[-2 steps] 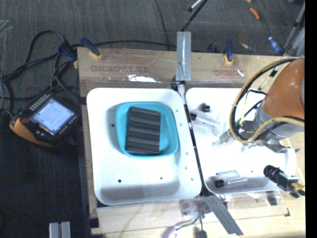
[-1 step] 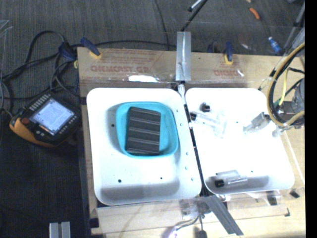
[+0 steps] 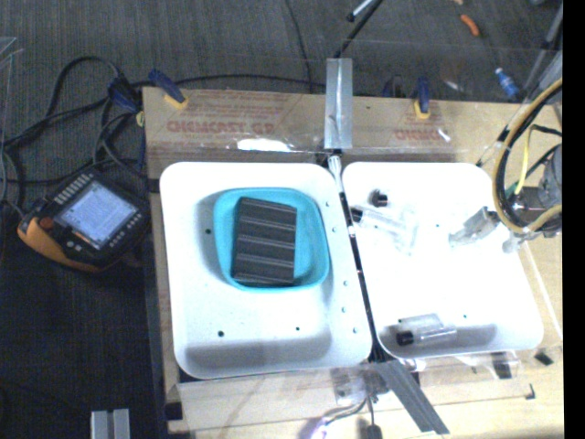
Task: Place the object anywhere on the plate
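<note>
**Figure: Dark ridged block resting on the blue plate, left bin**

Two shallow white bins sit side by side on the bench. The left bin (image 3: 183, 327) holds a light-blue plate (image 3: 315, 245) with rounded corners, lying flat near the bin's middle. A dark grey, rectangular ridged block (image 3: 265, 240) lies on the plate, its long axis running from far edge to near edge and slightly tilted; its whole footprint falls within the plate's rim.

The right bin (image 3: 475, 309) contains several small items: a small black piece (image 3: 378, 198) near the far left corner, a clear plastic piece (image 3: 393, 224) just beside it, and a clear tube-like item with a dark end (image 3: 422, 329) lying against the near wall.

The gripper (image 3: 473, 224) appears as a pale, translucent shape over the right bin's right side, well apart from the plate and block. Nothing is visible between its fingers; whether they are spread or closed cannot be told. Yellow and black cables (image 3: 512, 167) hang at the right edge. A handheld control pendant (image 3: 87, 219) lies on the floor to the left of the bench.
</note>
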### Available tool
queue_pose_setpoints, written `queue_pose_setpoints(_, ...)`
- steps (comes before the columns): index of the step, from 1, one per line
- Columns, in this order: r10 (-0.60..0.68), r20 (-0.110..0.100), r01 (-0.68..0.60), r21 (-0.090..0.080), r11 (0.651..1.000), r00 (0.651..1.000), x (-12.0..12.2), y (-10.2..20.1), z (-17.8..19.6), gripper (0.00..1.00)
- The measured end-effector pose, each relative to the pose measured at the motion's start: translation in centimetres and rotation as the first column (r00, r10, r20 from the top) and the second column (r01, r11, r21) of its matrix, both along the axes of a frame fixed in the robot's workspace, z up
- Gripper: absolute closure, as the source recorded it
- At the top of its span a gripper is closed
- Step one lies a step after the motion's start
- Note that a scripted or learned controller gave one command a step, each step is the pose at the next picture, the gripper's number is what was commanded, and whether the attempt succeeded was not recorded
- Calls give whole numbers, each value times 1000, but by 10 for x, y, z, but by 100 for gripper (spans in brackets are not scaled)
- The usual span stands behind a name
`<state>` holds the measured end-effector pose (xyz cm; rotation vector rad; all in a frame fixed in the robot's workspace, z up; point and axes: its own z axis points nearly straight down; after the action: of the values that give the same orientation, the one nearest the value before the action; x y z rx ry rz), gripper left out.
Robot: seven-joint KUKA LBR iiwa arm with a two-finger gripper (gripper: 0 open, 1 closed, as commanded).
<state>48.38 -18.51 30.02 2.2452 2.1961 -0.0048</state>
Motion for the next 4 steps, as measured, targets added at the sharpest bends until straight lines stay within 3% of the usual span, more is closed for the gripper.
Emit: queue_pose_setpoints(4,0,0,0,0,1000,1000,0,0,0,0)
